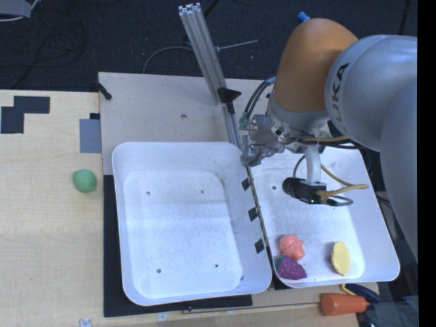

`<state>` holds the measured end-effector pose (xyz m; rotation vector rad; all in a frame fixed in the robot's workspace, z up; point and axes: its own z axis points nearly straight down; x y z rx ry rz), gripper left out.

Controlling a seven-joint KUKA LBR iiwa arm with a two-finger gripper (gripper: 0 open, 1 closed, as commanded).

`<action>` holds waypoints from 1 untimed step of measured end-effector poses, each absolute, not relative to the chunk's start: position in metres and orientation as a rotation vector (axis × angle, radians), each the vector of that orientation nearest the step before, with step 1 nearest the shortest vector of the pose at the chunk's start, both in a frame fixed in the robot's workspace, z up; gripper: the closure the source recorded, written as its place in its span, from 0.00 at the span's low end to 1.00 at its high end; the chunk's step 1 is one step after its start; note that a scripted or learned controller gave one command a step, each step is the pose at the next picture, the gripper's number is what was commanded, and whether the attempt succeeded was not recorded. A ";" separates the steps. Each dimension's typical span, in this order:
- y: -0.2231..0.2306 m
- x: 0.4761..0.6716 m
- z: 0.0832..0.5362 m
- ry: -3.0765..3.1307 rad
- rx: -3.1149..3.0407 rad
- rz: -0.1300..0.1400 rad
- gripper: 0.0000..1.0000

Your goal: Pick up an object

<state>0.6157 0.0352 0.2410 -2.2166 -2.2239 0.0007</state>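
Bench (170, 107) with two white bins | arm over right bin (381, 251), gripper (253, 152) at its far-left corner by the divider, grip state cannot be told | orange toy (291, 245), purple grapes (291, 269), yellow piece (340, 258) along right bin's near edge | green ball (84, 180) on bench, left of left bin (129, 162) | orange carrot (344, 303) at bench's near edge.

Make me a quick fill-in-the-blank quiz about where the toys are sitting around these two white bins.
1. The purple grapes, orange toy and yellow toy all lie in the ____ bin.
2. The green ball rests on the bench to the ____ of the left bin.
3. Touching the grapes from above in the view is the ____ toy.

Missing words: right; left; orange
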 end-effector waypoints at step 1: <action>0.080 0.619 0.225 -2.223 -2.218 0.001 1.00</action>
